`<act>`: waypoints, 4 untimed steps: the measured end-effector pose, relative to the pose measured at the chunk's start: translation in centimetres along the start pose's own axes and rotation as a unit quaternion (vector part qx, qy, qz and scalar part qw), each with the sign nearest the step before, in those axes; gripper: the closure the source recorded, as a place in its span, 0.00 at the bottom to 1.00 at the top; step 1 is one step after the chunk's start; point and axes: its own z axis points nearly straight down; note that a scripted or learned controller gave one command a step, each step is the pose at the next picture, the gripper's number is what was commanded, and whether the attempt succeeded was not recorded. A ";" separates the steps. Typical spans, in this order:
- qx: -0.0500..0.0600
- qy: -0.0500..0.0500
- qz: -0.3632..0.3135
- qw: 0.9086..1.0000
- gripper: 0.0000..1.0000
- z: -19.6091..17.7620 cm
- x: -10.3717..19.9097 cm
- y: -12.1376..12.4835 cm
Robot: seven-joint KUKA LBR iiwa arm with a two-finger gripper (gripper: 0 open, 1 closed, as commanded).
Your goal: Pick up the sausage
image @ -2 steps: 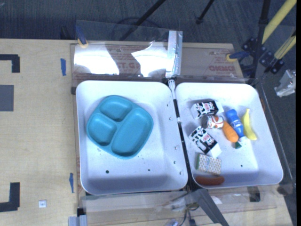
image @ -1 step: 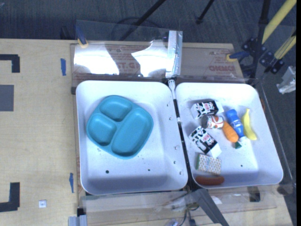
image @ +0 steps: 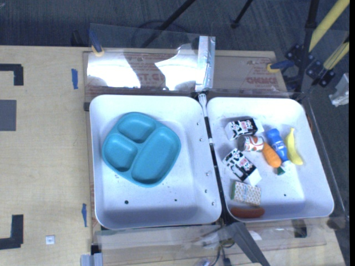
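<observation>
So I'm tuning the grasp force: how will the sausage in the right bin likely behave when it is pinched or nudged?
The sausage looks like a small rounded cylinder, so it may roll if nudged. Its reddish surface seems smooth, perhaps slippery. It lies against the right bin's near wall, beside a patterned packet, which probably limits finger room.

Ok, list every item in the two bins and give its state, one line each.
Blue divided plate: flat in the left bin, nothing on it.
Sausage: lying against the right bin's near wall.
Patterned packet: flat, just behind the sausage.
Two cow-print cartons: lying on their sides.
Small can: on its side.
Carrot: lying beside the blue bottle.
Blue bottle: lying down.
Banana: lying nearest the right wall.
</observation>
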 end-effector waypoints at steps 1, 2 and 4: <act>-0.002 -0.002 -0.001 1.000 1.00 -1.1 0.0 0.2; -0.005 -0.003 -0.001 1.000 1.00 -2.1 -0.1 0.3; -0.010 -0.007 -0.003 1.000 1.00 -4.3 -0.1 0.6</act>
